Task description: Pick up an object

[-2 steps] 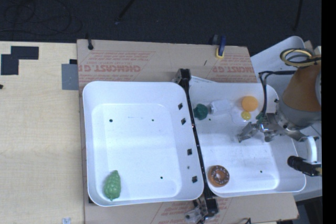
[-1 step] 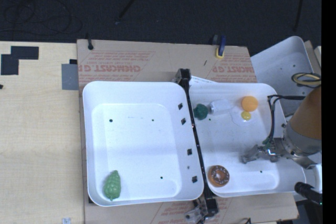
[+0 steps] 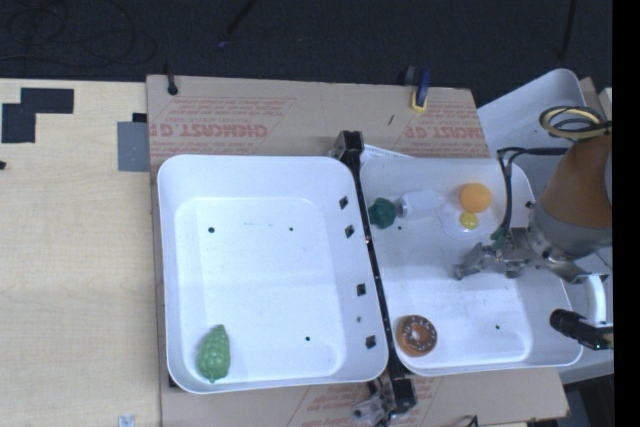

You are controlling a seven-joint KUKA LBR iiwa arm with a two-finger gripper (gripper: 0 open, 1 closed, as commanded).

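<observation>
Nearest the camera, a green lumpy object is lying in the near left corner of the left bin, well apart from everything else. In the right bin, a round brown ring-shaped object with a pale rim is sitting by the near left corner, close to the divider where the two bins are meeting. Farther in, the hand is reaching in from the right over the right bin's middle, and its grey fingers are pointing left with nothing showing between them; whether they are spread or clenched cannot be told at this size. Beyond the hand, a small yellow object is lying just under an orange ball, the two touching or nearly so, both a little to the far side of the fingertips. Left of them, a dark green object is resting near the divider, beside a clear, pale item. Both bins are resting on a cardboard sheet on the desk.
</observation>
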